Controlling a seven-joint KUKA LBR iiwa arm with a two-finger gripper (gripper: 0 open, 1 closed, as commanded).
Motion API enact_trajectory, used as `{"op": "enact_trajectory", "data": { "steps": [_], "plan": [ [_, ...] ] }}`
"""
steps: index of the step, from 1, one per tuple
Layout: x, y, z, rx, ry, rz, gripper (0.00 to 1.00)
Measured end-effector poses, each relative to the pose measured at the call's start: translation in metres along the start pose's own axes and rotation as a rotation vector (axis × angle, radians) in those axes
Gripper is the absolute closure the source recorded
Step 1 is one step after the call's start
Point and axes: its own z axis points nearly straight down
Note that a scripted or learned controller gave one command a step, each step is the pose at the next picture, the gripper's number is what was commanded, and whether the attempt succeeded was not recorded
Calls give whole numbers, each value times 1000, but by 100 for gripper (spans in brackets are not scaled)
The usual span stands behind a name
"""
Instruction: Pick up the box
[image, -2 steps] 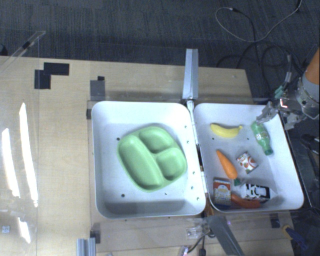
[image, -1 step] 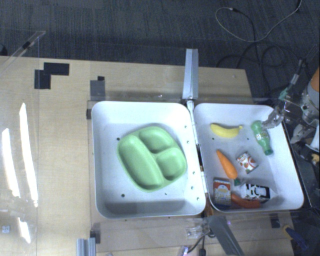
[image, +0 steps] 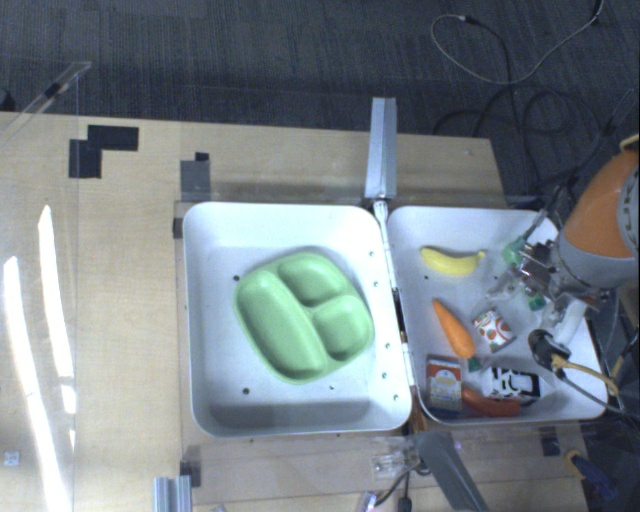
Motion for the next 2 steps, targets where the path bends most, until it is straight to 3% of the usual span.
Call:
{"op": "enact_trajectory", "data": {
  "steps": [1,2],
  "plan": [
    [2,2,-10,-2,1,-4,100],
    [2,2,-10,-2,1,-3,0]
  ]
}}
